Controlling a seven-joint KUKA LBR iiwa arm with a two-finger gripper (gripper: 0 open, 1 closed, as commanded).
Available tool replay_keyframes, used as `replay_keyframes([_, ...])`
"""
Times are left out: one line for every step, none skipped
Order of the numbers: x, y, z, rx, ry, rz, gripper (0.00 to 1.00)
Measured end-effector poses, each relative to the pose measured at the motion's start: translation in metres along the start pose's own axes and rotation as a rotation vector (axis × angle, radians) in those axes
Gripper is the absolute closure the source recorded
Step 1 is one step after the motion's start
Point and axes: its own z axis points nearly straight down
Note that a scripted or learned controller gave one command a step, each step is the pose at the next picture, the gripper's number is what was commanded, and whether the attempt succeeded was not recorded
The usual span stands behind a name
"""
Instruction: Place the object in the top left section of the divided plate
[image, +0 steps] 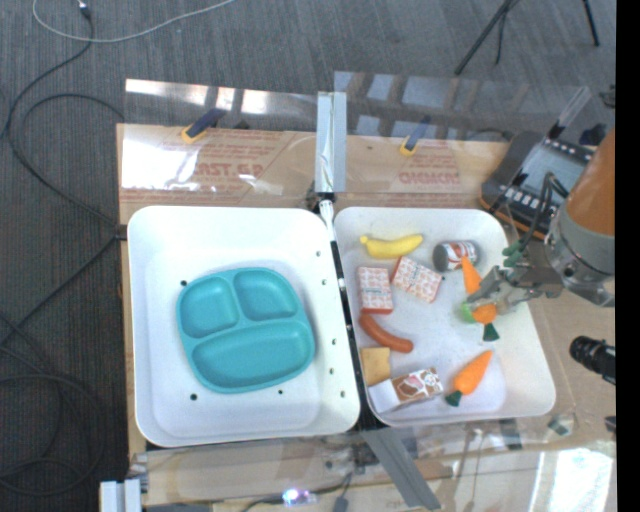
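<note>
Currently, on the surface (150, 170): two shallow white bins side by side.

Left bin (160, 400): one teal divided plate (246, 327), lying flat near the middle, with two small sections on its upper side and one long section below. All three sections bare.

Right bin (530, 390): toy foods, as follows.
- Banana (391, 244), yellow, near the top edge.
- Can (456, 255), small, on its side, right of the banana.
- Carrot (470, 275), orange, just below the can, beside the end effector.
- Two wafer-like blocks, pink and white: one (374, 288) upright left of centre, one (417, 279) tilted, just beside it.
- Sausage (385, 333), red-brown, lying slantwise below the blocks.
- Cracker (375, 364), tan, at the bin's left wall below the sausage.
- Printed carton (418, 385), near the bottom edge.
- Second carrot (471, 373), orange with green end, right of the carton.

Arm (590, 215): grey with orange band, reaching in from the right. End effector (490, 300) low over the right bin's right side, by a small orange and green piece (480, 312). Whether its fingers are apart, together or clamped on that piece cannot be told. No toy lies on the plate; which toy the task means cannot be told.
</note>
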Motion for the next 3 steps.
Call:
replay_keyframes([0.010, 0.035, 0.056, 0.003, -0.003, 0.059, 1.00])
replay_keyframes([0.042, -0.003, 0.112, 0.004, 0.001, -0.164, 1.00])
replay_keyframes([0.124, -0.006, 0.101, 0.003, 0.000, -0.120, 1.00])
